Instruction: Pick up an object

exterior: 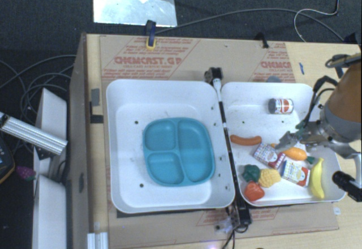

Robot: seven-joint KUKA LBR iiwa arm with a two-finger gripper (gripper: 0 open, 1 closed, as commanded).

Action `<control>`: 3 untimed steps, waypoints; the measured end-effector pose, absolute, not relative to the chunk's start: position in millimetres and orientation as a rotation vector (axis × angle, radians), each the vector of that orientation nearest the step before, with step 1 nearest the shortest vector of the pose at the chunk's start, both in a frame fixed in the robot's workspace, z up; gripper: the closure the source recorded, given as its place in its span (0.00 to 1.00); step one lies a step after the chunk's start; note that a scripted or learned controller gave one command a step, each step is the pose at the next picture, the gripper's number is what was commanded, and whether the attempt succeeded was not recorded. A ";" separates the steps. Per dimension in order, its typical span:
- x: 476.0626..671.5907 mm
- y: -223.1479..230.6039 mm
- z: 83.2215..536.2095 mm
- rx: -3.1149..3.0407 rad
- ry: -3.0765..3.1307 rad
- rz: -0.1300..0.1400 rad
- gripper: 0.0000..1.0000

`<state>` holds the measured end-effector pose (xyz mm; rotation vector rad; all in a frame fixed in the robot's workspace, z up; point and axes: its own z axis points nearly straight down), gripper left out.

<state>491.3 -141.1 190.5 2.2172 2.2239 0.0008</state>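
The right white bin (249, 107) holds several toy foods. A small can (281, 106) lies on its side at the back. A sausage (246, 140) lies near the bin's left wall. In the front half lie a silver and red packet (264, 153), an orange piece (295, 153), a red and white carton (293, 173), a banana (317, 178), a corn cob (270, 177), a green piece (251, 172) and a red pepper (254, 191). My gripper (289, 140) reaches in from the right, low over the packet and the orange piece.
The left white bin (125, 101) holds a blue divided plate (179, 149). A black clamp (214, 76) sits where the bins meet at the back. Cables run across the floor beyond the bench, and a metal rail (34, 133) lies at the left.
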 end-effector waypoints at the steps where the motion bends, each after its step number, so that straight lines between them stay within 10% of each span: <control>1: 526.8 -112.0 84.4 2.217 2.223 0.002 0.00; 2: 595.9 -166.6 147.0 2.213 2.222 0.003 0.00; 3: 649.7 -199.9 83.5 2.216 2.227 -0.001 0.00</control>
